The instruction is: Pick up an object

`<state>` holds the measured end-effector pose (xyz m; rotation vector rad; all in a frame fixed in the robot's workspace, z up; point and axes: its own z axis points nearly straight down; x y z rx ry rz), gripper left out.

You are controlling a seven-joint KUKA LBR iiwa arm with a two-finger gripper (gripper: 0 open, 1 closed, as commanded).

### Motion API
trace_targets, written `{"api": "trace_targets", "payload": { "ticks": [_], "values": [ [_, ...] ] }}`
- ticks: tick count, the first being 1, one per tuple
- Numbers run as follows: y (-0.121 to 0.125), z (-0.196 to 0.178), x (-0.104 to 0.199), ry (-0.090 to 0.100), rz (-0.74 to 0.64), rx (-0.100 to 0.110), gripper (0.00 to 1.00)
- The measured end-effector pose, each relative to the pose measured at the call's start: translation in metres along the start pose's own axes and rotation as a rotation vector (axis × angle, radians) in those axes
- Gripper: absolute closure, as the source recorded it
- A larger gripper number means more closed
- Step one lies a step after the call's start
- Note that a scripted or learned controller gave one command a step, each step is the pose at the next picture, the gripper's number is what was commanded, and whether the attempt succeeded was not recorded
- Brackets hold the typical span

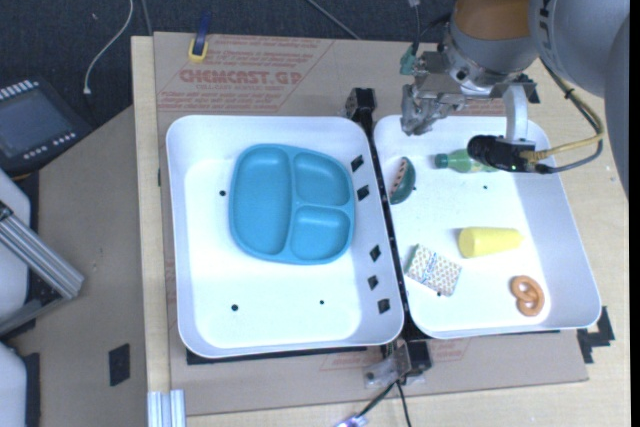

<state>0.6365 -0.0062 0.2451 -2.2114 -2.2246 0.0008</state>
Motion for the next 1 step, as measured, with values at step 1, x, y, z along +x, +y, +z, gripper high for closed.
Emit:
{"api": "trace_targets", "payload": {
  "ticks": [1],
  "values": [
    [-0.0076,0.0025,0.0469,0.000,0.001,0.000,1.00]
  ]
}}
